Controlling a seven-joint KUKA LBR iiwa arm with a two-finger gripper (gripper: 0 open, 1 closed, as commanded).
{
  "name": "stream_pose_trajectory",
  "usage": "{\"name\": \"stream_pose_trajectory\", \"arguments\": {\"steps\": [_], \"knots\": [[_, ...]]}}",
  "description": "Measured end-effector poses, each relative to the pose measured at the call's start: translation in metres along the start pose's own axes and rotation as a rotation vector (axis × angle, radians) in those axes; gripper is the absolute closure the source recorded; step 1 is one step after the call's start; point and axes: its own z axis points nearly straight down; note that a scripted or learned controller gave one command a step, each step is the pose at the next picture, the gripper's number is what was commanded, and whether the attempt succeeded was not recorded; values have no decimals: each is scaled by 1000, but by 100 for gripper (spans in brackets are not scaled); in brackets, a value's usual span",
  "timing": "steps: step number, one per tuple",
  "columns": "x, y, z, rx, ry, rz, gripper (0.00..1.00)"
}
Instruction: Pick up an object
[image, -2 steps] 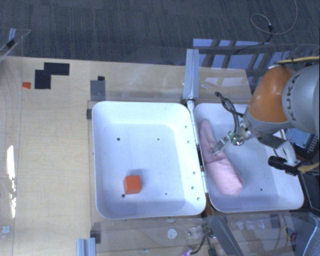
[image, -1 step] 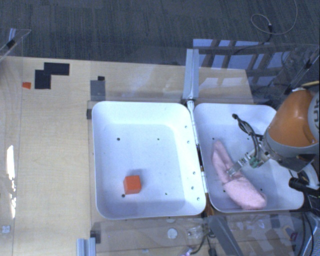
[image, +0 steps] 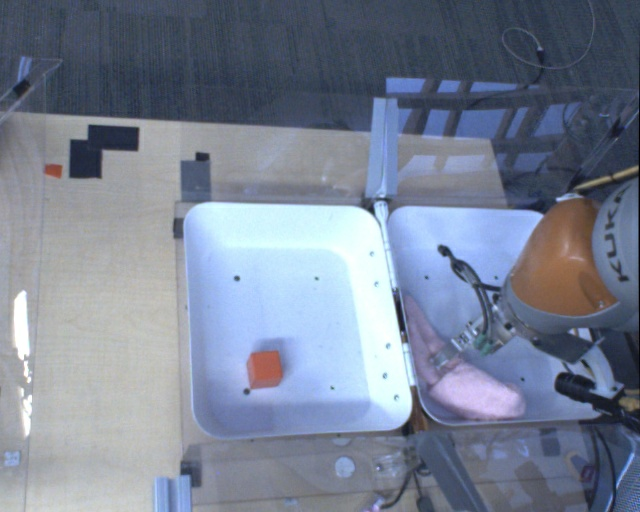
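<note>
Claw (image: 468, 345), grip unclear, seemingly touches pink object (image: 470, 390) just below it.

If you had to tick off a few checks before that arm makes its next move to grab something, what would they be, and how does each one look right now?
1. Something to pick lies within reach: ok. A pink soft object lies in the right bin, near its front edge.
2. Gripper is over that object: ok, it hangs just above the pink object's upper end.
3. Object already held between the fingers: cannot tell, the wrist hides them.
4. Other target free: ok. An orange block sits alone in the left bin, apart from the walls.
5. Room beside the pink object: not ok, it lies close to the divider between the bins.
</note>
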Motion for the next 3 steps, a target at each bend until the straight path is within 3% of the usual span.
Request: {"name": "stream_pose_trajectory", "arguments": {"steps": [1, 2, 3], "knots": [[0, 4, -12, -7, 0, -2, 100], [-15, 47, -71, 18, 12, 341, 100], [-15, 47, -71, 18, 12, 341, 0]]}}
